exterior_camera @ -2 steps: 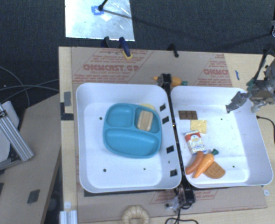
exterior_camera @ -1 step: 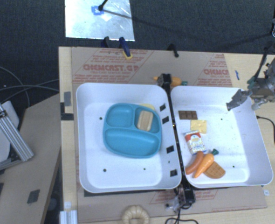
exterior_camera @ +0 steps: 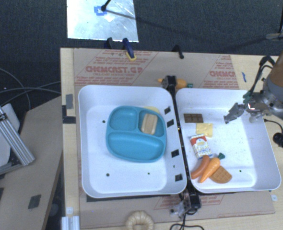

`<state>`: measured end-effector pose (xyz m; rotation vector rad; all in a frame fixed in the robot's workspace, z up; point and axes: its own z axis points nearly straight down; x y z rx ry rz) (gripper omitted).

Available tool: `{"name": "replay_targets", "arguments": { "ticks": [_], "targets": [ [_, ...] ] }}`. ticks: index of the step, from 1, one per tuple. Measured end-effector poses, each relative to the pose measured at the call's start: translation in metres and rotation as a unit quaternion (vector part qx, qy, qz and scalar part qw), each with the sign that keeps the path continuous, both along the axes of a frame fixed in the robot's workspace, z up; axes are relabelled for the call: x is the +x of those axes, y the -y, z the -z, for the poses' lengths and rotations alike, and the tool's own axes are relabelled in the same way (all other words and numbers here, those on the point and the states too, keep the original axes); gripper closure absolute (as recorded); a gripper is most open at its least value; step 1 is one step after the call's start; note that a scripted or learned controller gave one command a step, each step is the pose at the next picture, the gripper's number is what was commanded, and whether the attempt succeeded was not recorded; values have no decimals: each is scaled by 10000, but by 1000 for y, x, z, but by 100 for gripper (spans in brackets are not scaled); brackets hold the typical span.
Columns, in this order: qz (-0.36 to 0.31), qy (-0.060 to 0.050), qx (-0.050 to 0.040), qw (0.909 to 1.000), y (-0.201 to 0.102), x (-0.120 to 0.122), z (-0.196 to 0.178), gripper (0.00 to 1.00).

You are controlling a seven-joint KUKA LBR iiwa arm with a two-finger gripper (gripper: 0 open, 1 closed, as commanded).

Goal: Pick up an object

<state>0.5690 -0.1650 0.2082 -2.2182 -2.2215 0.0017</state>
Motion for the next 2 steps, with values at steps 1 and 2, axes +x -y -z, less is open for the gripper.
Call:
{"name": "replay_targets", "arguments": {
  "ticks": [1,2],
  "targets": [
    [2,-1,0,10000,-2,7,45,0],
    [6,-2,0,10000,2,7,87,0]
  ]
}}
